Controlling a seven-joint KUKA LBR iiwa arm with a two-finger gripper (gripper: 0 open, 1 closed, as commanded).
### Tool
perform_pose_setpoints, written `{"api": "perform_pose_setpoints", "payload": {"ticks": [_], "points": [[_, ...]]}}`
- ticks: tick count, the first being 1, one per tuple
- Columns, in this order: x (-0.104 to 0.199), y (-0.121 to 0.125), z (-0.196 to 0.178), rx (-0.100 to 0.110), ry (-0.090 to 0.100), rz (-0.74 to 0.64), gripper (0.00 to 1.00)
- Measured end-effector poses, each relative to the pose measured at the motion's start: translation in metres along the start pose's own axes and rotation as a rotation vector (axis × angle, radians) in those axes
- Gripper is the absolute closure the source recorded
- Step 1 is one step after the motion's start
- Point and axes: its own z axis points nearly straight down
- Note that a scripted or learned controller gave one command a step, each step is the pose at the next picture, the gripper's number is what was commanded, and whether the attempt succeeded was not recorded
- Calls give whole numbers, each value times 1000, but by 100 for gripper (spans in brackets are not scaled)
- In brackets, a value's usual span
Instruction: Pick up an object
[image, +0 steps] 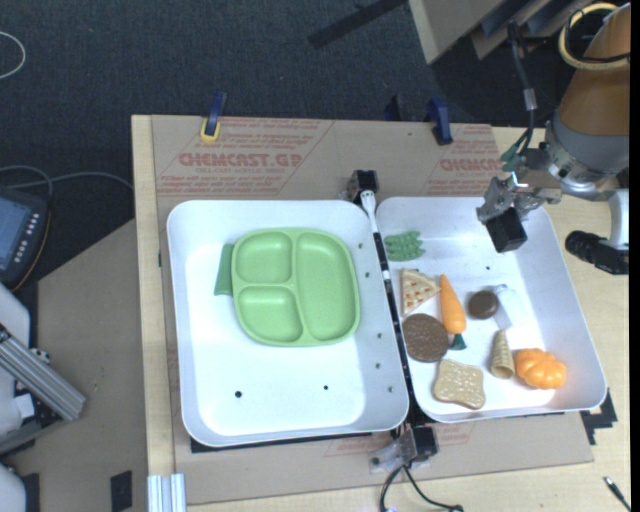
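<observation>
My gripper hangs over the far part of the right bin, above bare white floor, with nothing seen between its fingers. Below it in the same bin lie a green leafy piece, a waffle-patterned wedge, an orange carrot, a small brown round piece, a large brown cookie, a tan cone, an orange pumpkin-like piece and a toast slice. The nearest item to the gripper is the small brown round piece, a short way toward the camera.
The left bin holds a green divided plate with three compartments. A black divider rail runs between the bins. Blue and yellow clamps grip the board's far edge. The arm's orange-banded wrist stands at the top right.
</observation>
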Motion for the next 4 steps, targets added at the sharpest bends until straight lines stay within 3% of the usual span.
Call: {"api": "perform_pose_setpoints", "payload": {"ticks": [1,3,4], "points": [[36,-38,11,11,4,-2,100],[123,-126,11,12,4,-2,100],[130,-140,-4,9,4,-1,100]]}}
